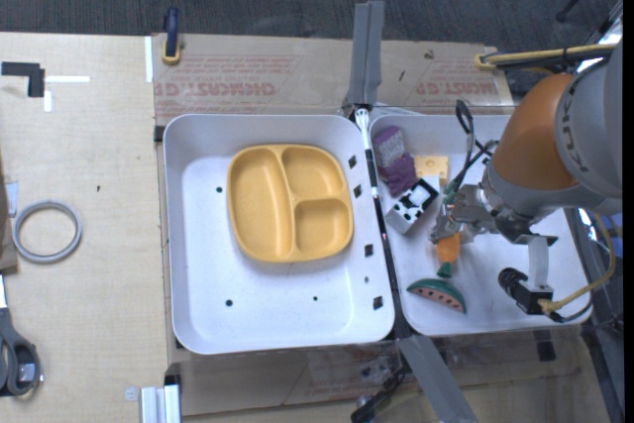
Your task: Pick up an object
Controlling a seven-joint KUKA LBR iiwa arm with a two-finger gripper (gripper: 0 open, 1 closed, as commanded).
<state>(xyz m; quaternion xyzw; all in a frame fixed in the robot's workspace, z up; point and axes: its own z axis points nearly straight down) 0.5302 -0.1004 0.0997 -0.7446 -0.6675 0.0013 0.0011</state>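
Gripper (448, 231) hangs low in rt bin (570, 248), fingers hidden by wrist. Orange piece (447, 249) right under it, watermelon slice (437, 294) just below that. Dice block (409, 206) just left, purple pouch (392, 157) up-left. Yellow divided plate (290, 202) well left, in other bin (198, 243).

A yellow three-compartment plastic plate (290, 202) lies in the left white bin (198, 312), toward its rear edge. In the right white bin (485, 320), a purple packet (394, 157) sits at the rear left corner, a watermelon-slice toy (438, 295) near the front edge, and a black-and-white cube (410, 203) between them.
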